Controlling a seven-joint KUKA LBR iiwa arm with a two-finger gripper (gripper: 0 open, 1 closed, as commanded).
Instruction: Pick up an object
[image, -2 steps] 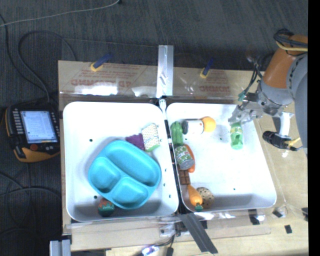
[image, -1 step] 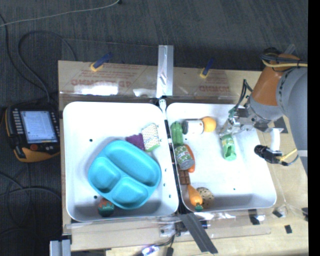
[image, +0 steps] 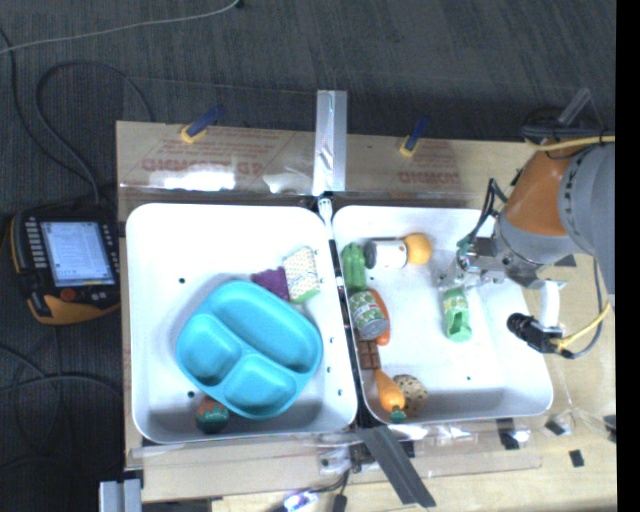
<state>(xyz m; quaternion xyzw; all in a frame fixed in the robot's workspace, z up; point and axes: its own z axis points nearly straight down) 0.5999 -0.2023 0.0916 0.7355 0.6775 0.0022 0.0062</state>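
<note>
My gripper (image: 470, 272) hangs over the right part of the right bin (image: 500, 400), at the end of the grey arm with its orange band (image: 535, 195). Just below and slightly left of it a small green bottle (image: 457, 314) lies on the bin floor; whether the gripper touches the bottle's top end is unclear. Along the bin's left side lie a green vegetable (image: 353, 265), a white bottle with an orange cap (image: 395, 250), a labelled can (image: 368, 312), a brown bar (image: 370, 353), a carrot (image: 388, 393) and a cookie (image: 409, 388).
The left bin (image: 150, 300) holds a blue divided plate (image: 250, 345), a purple item (image: 270, 283), a checkered block (image: 301, 272) and a small red-green toy (image: 210, 413). A teach pendant (image: 65, 260) sits on the floor at left. A cable connector (image: 530, 330) hangs by the right rim.
</note>
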